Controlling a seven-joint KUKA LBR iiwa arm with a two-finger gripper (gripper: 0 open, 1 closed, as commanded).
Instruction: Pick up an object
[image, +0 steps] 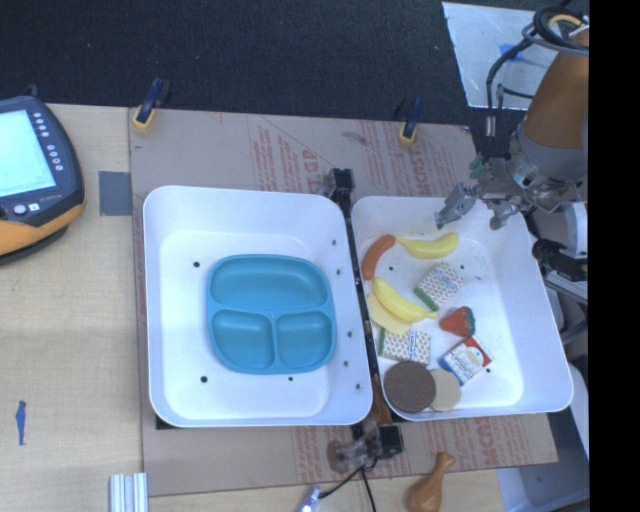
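My gripper (475, 212) hangs over the far edge of the right bin (530, 310), fingers spread open with nothing between them. Just below it lies a small yellow banana (430, 244), and an orange sausage (376, 256) to its left. A larger banana (398, 302) lies in the bin's middle left. Near it are a green-striped packet (440, 283), a red strawberry-like piece (459, 321), a patterned cracker (407, 346), a blue and white carton (465, 361) and a brown cookie (408, 387) beside a tan disc (446, 392).
The left bin (170, 300) holds a blue divided plate (271, 311). A tablet-like pendant (30, 165) rests on the bench at far left. A tan toy drumstick (430, 482) lies on the bench in front of the right bin. Clamps (341, 183) sit between the bins.
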